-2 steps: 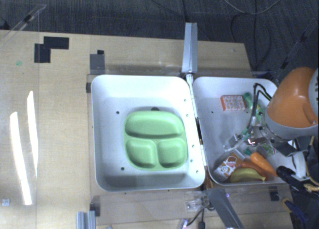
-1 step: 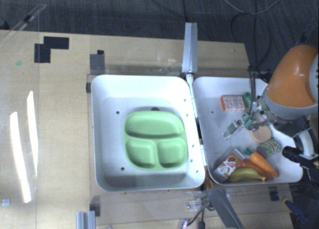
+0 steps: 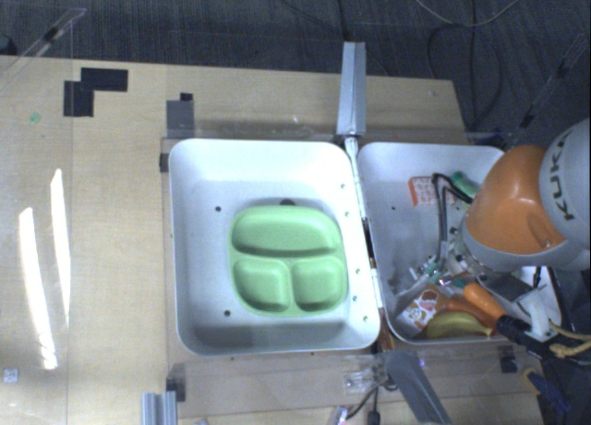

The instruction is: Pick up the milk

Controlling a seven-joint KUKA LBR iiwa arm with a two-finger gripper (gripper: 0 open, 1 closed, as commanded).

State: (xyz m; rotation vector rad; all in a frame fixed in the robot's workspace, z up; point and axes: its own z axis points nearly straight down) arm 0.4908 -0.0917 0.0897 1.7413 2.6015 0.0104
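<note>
Over the right bin (image 3: 388, 229) the grey arm (image 3: 554, 201) reaches in from the right edge, its orange band (image 3: 512, 206) bulging above the wrist and covering much of the bin's right half. The wrist points down and toward the bin's near side, with the gripper (image 3: 441, 271) low among a cluster of small things near the front wall. Whether it is apart, together or clamped on anything cannot be told at this angle, since the metal parts blur into the clutter beneath.

A small carton with red and white print, apparently the milk (image 3: 421, 192), lies flat on the bin floor toward the far side, left of the orange band and well apart from the gripper. A green thing (image 3: 464, 185) sits just beside it, partly hidden by the arm. Near the front wall lie a yellow banana (image 3: 457, 324), an orange carrot-like piece (image 3: 480, 300) and a small printed packet (image 3: 420, 308).

Beside it, the left bin (image 3: 199, 229) holds a green divided tray (image 3: 288, 259) with three compartments, resting flat near the middle.
</note>
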